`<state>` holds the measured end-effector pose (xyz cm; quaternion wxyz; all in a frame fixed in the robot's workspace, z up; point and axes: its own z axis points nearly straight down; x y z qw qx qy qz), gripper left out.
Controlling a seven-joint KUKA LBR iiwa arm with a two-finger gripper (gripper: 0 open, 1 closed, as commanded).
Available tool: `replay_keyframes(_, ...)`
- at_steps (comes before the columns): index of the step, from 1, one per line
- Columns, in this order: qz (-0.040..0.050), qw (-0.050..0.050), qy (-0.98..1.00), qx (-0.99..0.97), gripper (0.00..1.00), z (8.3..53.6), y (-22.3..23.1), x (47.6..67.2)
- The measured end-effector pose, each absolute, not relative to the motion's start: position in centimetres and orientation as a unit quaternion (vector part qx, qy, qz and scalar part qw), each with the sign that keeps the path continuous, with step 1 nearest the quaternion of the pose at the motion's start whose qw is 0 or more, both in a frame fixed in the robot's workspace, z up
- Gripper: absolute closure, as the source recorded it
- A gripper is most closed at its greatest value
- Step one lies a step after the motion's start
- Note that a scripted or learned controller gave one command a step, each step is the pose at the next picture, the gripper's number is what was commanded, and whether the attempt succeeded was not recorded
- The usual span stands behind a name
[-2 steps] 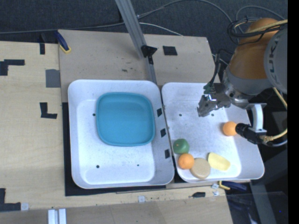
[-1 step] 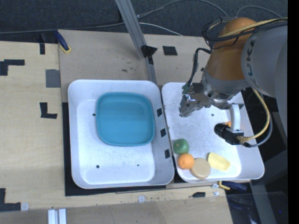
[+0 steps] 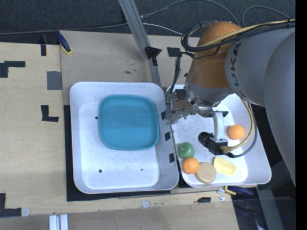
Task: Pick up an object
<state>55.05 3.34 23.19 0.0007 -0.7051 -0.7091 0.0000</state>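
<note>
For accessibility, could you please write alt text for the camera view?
A grey-and-orange robot arm hangs over the right bin, gripper near its left wall. That bin holds a green ball, two orange balls, a beige disc and a yellow lump; the left bin holds a blue plate.

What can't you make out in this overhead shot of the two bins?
Camera view:
1. Right bin: back part hidden under the arm; anything there is unseen.
2. Claw: what lies beneath it is hidden by the arm itself.
3. Dark specks in the left bin: too small to identify.
</note>
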Motion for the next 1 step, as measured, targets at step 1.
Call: replay_keyframes(1, 0.0005, 0.001, -0.709, -0.706, 1.0, 22.02, 8.16, 54.24)
